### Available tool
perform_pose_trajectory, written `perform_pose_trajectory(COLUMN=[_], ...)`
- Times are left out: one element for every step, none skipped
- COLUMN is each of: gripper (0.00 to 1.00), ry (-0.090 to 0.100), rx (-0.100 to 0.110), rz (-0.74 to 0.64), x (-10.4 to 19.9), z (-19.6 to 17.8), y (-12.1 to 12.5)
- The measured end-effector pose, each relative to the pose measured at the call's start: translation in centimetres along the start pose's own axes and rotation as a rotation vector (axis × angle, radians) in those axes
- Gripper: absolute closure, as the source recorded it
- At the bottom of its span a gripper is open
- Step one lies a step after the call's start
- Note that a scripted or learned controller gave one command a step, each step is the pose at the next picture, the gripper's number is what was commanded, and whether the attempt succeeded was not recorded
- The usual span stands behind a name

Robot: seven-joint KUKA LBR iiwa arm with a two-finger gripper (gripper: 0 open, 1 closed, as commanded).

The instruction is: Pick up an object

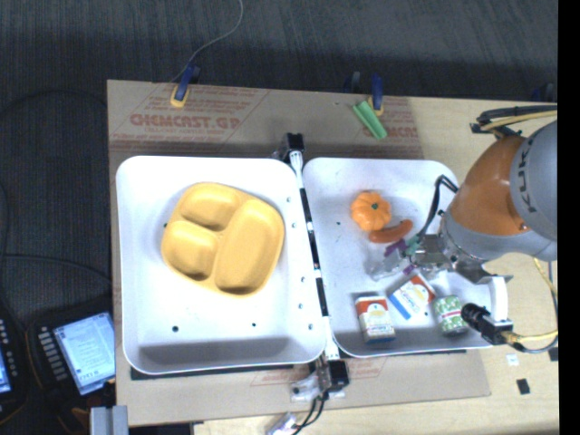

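In the right bin [344, 270] my gripper [410, 254] reaches in from the right and hangs low over the bin's middle. A small purple object [391, 249] lies right at its tip. Just above that is a red-orange sausage-shaped piece [390, 233], beside a small orange pumpkin [372, 209]. Below the gripper lie a white, blue and orange carton [410, 298], a red and white box [374, 318] and a green can [449, 315]. I see nothing lifted off the bin floor.
The left bin [145, 333] holds a large yellow lumpy bread-like object [223, 236]. A green marker [370, 120] and two clamps sit on the cardboard behind the bins. The grey and orange arm [498, 202] covers the right bin's right side.
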State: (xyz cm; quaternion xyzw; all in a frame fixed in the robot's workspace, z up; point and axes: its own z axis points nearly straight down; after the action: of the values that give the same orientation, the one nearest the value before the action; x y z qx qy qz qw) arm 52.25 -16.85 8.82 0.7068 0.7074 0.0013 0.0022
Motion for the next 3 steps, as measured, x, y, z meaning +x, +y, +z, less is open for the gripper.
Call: perform_pose_trajectory(gripper=[1.00,0.00,0.00], ry=[-0.003,-0.003,-0.008], rx=[-0.006,-0.005,-0.012], rz=[0.001,0.001,0.003], x=[-0.1,-0.1,3.3], z=[-1.1,-1.1,-0.1], y=[0.2,0.2,-3.4])
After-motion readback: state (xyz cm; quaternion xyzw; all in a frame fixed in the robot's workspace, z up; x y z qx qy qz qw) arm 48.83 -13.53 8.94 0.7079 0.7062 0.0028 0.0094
